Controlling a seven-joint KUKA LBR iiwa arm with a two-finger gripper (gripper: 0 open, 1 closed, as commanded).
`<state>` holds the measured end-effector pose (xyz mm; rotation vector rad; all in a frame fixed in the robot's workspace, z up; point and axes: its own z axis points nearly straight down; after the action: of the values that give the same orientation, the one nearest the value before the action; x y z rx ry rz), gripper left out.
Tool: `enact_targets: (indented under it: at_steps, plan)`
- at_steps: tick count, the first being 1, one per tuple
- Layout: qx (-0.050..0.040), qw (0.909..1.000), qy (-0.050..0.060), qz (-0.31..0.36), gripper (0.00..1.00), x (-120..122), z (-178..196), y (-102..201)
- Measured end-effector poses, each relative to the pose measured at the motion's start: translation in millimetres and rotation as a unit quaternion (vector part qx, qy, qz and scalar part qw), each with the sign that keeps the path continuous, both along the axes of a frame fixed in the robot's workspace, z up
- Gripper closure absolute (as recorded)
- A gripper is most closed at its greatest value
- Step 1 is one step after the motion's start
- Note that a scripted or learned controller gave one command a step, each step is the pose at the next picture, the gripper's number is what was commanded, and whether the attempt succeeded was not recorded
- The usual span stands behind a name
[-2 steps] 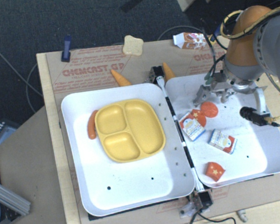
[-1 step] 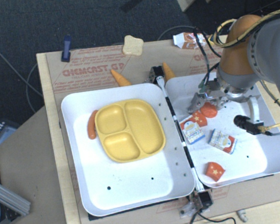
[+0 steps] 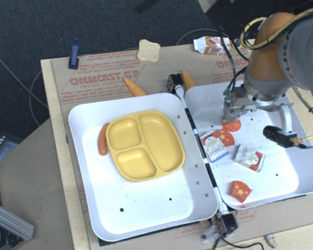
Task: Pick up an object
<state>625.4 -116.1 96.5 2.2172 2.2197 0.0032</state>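
the left bin [image 3: 98,203] is holding a yellow plate [image 3: 145,145]; in the right bin [image 3: 300,171], beside a small carton [image 3: 213,145], your pincer [image 3: 233,111] is hanging over a red toy piece [image 3: 232,125]. it is looking light, smooth and slippery, so be pinching across its middle. the arm [image 3: 268,61] is hiding whether the pincer is spread or closed; you cannot tell.

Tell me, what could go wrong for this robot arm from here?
1. The pincer hangs just above a small red piece that looks low and flat, so a grab may well miss it or let it slip.
2. A small carton lies close beside that piece; the pincer might nudge or catch it instead.
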Motion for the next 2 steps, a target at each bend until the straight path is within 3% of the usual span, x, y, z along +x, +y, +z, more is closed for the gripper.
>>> enact_targets:
  at_steps: [1, 2]
  plan:
    - [0.0002, 1.0000, 0.000, 0.000, 0.00, -0.2, -0.3, 0.1]
    - [0.0012, 1.0000, 0.003, -0.001, 0.00, -7.0, -12.1, 3.8]
